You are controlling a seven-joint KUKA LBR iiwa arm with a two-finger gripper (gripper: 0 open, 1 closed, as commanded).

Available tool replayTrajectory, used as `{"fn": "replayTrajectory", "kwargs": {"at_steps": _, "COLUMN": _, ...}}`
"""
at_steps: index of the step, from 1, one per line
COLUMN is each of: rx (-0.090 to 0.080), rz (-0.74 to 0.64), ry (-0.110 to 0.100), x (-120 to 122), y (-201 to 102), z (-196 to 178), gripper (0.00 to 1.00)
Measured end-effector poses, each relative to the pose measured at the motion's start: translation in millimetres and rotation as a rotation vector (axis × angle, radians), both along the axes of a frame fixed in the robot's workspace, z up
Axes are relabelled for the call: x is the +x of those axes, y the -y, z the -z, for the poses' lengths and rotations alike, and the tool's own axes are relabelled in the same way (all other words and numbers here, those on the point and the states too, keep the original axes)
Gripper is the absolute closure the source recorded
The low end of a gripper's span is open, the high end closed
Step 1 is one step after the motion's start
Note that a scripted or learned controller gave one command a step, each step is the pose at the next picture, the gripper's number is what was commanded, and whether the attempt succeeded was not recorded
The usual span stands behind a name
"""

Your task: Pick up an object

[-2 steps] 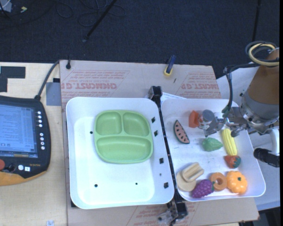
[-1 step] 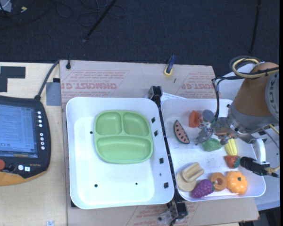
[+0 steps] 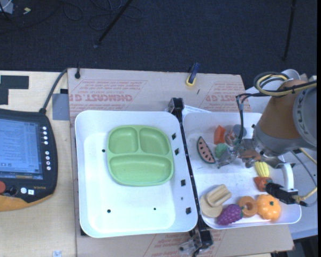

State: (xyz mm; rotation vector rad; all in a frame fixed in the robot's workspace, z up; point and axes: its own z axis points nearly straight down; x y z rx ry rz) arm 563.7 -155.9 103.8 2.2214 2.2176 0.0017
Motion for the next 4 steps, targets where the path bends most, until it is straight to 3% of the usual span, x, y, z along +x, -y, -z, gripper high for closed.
{"fn": "replayTrajectory", "kwargs": {"at_steps": 1, "rx": 0.003, "rz": 0.003, "ry": -0.008, "x": -2, "y": 0, "z": -7, "gripper": 1.0}}
{"fn": "replayTrajectory", "kwargs": {"at_steps": 3, "rx": 0.001, "rz": -0.003, "ry": -0.001, "x": 2, "y": 2, "z": -123, "gripper": 1.0}}
{"fn": "replayTrajectory", "kwargs": {"at_steps": 4, "rx": 0.004, "rz": -0.004, "ry": -0.009, "x": -23, "y": -45, "z": -113, "gripper": 1.0}}
